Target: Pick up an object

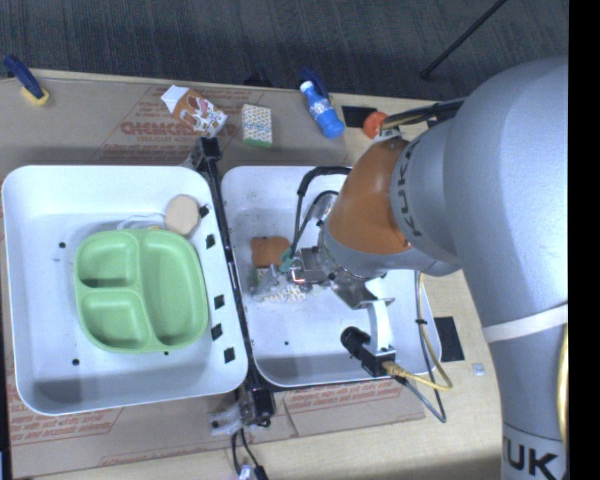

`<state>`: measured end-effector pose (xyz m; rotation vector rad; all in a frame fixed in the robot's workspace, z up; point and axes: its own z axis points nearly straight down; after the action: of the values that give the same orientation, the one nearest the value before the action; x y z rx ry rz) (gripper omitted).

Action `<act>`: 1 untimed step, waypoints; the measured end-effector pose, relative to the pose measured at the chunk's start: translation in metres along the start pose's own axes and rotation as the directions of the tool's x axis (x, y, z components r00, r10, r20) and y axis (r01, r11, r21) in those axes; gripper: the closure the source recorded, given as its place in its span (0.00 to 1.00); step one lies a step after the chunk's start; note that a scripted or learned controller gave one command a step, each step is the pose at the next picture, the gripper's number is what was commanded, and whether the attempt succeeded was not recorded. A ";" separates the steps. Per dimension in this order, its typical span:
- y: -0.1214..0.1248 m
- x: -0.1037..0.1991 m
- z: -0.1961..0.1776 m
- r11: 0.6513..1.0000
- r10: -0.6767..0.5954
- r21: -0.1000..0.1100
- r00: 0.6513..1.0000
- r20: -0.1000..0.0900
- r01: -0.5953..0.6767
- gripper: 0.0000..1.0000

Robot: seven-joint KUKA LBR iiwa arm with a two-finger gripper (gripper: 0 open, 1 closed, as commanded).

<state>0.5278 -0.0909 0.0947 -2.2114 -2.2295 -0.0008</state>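
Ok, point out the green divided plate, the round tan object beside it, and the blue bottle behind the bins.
green divided plate (140,290), camera view, centre ridge.
round tan object (182,214), camera view, top face.
blue bottle (323,110), camera view, body.

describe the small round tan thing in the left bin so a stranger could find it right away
Start at the left bin, which holds a green tray with three compartments. Just past the tray's upper right corner lies the tan disc, small, round and pale, beside the bin's right wall.

A divided plate (140,290) lies in the left bin (25,268), with a round thing (182,214) at its far right. The arm (400,208) reaches over the right bin (280,363).
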 end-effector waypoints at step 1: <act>0.001 0.000 -0.011 1.000 -0.004 -0.001 1.000 0.001 0.004 1.00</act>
<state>0.5286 -0.0913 0.1056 -2.2080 -2.2350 -0.0005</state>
